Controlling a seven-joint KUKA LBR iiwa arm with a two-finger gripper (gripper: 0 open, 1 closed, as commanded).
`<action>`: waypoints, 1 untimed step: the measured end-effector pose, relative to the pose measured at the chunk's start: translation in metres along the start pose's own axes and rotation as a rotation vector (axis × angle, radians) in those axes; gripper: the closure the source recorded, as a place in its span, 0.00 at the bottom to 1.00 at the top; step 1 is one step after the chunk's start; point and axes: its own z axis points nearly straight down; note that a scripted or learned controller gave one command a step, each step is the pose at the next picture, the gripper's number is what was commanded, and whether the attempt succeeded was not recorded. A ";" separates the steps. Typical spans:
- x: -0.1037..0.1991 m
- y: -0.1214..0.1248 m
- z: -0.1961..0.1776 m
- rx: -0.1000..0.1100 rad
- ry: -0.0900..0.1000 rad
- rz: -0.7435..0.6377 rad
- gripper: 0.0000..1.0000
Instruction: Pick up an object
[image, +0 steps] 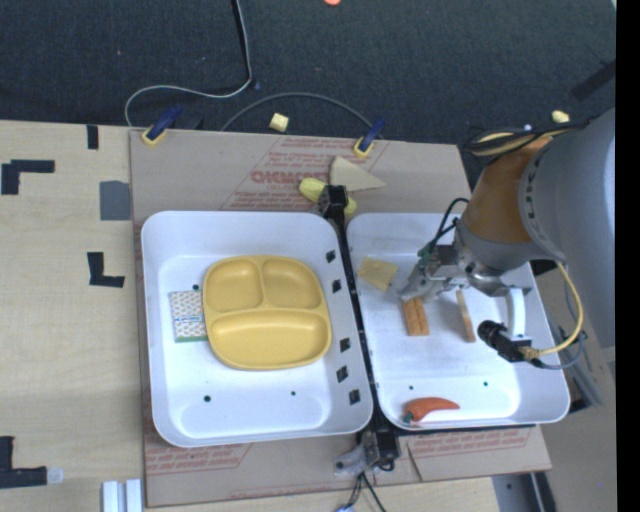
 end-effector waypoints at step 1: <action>0.071 -0.021 -0.093 0.010 0.008 -0.006 1.00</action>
